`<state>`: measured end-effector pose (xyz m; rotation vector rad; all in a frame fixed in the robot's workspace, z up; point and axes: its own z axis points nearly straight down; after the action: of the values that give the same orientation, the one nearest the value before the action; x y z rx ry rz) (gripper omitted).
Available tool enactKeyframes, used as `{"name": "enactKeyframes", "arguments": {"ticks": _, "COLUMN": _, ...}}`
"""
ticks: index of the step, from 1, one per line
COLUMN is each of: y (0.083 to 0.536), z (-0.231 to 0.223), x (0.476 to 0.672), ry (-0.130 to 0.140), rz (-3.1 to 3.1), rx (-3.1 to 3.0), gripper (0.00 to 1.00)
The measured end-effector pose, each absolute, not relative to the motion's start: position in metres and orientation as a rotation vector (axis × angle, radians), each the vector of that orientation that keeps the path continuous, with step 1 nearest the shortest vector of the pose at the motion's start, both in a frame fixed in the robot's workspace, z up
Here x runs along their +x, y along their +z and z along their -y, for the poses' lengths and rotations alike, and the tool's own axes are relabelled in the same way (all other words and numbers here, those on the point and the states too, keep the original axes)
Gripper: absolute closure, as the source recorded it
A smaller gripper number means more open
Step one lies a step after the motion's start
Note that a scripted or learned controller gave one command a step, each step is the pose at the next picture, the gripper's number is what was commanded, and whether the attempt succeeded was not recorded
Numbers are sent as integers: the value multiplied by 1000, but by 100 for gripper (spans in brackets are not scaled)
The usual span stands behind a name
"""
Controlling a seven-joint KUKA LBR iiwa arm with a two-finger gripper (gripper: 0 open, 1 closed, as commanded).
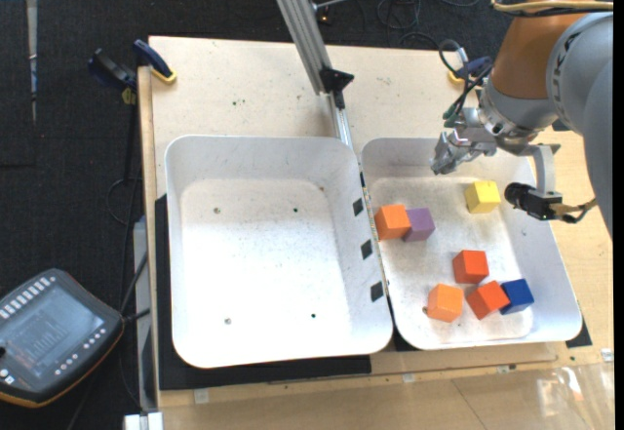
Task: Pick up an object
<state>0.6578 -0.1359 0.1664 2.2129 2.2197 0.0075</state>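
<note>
Above the right bin [556,296], the gripper [447,163] is hovering over bare floor near the back wall, holding nothing; how wide it gapes cannot be told from this slant. Nearest is the yellow cube [482,195], sitting apart from the others, likely rewarding a centred, straight-down descent over it.

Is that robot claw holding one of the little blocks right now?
No. Nothing sits between the fingers of the gripper; it hangs over the right bin, apart from the yellow block.
</note>
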Motion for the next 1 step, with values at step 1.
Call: {"name": "enactKeyframes", "arguments": {"ticks": 1, "y": 216, "z": 143, "x": 654, "ry": 6, "rz": -2217, "rx": 2217, "gripper": 100}}
